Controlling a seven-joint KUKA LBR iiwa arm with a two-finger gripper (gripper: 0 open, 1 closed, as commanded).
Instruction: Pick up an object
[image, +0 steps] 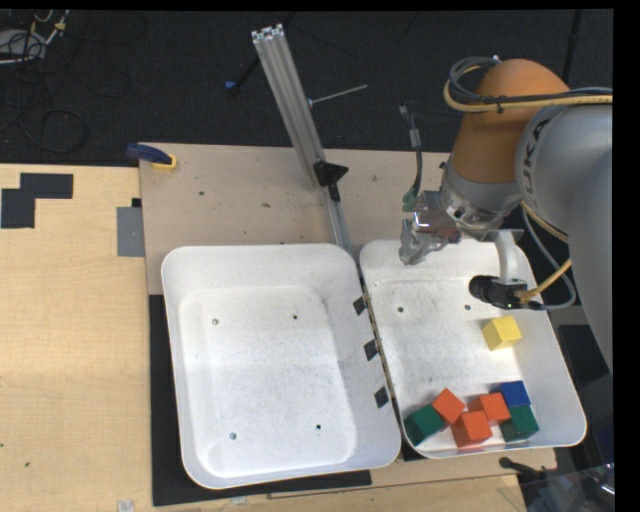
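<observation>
The gripper (416, 243) hung over the right bin's (440, 290) far edge, fingers narrow, holding nothing; the yellow block (502, 332) lay alone mid-bin, well apart; it looked light, rigid, flat-sided, so best pinched across opposite faces; no writing was readable anywhere.
</observation>
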